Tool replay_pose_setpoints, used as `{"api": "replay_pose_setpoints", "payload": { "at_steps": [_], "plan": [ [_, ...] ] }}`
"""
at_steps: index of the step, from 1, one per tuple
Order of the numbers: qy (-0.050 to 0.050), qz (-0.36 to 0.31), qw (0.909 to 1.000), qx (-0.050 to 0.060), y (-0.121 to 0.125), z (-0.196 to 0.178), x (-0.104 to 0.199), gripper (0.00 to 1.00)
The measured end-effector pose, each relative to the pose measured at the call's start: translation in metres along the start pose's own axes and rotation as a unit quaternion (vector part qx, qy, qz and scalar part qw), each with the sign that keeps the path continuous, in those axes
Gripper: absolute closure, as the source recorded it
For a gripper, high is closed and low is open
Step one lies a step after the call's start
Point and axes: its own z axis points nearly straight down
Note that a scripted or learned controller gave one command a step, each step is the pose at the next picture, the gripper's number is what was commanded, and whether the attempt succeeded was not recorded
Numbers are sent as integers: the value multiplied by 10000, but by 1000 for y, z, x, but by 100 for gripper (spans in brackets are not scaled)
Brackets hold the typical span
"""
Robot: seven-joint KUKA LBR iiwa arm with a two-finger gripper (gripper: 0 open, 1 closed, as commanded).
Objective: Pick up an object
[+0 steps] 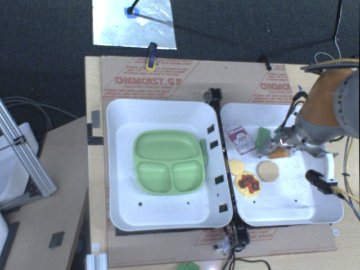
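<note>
In the right bin (292, 210) lie several small items: a red and white packet (241, 139), a green piece (262, 136), an orange piece (280, 154), a tan round piece (268, 171), a yellow piece (237, 166) and a red-topped yellow piece (248, 184). My gripper (274, 145) is low in this bin, between the green piece and the orange piece and close against both. Whether anything is in its grasp is hidden at this angle. The grey arm with its orange band (329, 103) comes in from the right.
The left bin (121, 207) holds a green divided tray (169, 162). A black divider with clips (219, 145) runs between the bins. A black fitting with a cable (318, 181) hangs over the right bin's right side. A metal frame (22, 156) stands at far left.
</note>
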Motion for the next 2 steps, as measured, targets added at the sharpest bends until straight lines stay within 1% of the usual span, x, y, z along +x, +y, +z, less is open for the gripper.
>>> {"api": "replay_pose_setpoints", "payload": {
  "at_steps": [1, 2],
  "plan": [
    [-6, -27, 10000, -47, 48, -6, 0, 0],
    [-4, -4, 10000, -17, 20, -5, -17, 0]
  ]
}}
